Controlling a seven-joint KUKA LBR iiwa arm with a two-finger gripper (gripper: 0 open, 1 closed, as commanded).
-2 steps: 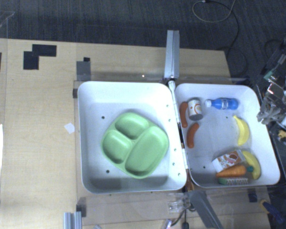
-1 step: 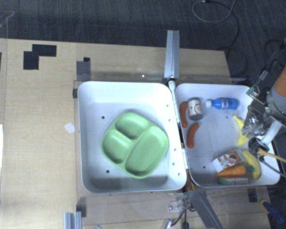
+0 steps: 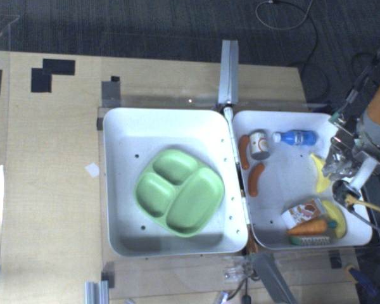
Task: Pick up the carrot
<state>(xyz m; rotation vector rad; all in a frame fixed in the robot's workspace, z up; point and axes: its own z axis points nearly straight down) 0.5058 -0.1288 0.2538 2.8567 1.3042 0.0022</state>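
Carrot [image 3: 310, 227] unpicked at right bin's [image 3: 285, 170] 5 o'clock; gripper [image 3: 339, 167] at 3 o'clock edge, finger state indeterminate.

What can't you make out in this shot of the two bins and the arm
- Gripper, camera view: its fingers are too small and cluttered to tell apart.
- Arm: cut off by the right edge.
- Carrot: whether it touches the packet beside it is unclear.
- Can: label too small to read.
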